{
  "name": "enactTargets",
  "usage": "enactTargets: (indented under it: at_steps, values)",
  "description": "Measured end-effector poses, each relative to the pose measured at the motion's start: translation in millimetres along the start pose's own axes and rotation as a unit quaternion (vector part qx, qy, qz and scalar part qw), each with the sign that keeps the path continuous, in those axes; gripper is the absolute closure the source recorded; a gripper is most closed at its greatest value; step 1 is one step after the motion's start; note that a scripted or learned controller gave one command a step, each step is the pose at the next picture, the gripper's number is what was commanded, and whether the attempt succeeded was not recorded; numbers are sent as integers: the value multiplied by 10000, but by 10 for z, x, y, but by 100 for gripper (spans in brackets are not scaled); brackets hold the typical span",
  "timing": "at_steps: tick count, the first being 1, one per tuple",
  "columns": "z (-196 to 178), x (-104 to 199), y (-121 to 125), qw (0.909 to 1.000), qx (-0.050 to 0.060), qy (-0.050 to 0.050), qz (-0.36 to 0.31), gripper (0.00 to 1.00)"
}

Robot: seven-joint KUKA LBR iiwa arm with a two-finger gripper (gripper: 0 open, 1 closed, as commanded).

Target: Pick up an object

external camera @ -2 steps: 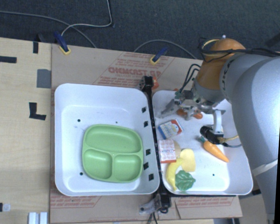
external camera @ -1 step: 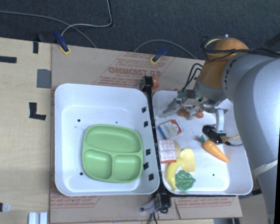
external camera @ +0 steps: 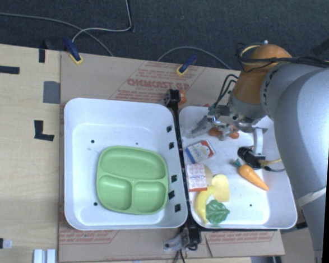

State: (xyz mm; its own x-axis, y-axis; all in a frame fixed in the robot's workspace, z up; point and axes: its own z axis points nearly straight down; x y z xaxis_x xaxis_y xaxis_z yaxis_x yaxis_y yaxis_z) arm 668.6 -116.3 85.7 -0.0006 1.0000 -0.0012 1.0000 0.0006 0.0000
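Your gripper [external camera: 216, 125] hovers low over the right bin's [external camera: 276, 220] back corner, grip state unclear, while the toy carrot [external camera: 253, 177] lies loose just beside it, ungrasped.

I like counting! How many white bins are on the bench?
2. The left bin holds a green tray; the right bin beside it holds small items, including a carrot.

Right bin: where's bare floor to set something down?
In the right bin, bare floor lies along the near-right corner, between the carrot and the rim. The left side is crowded: packets, banana, green leaf. The gripper occupies the far end.
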Motion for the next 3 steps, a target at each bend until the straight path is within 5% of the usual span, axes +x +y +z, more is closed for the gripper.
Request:
enactTargets:
  at_steps: [3]
  values:
    - [1,48,1,10000,0,6,-5,0]
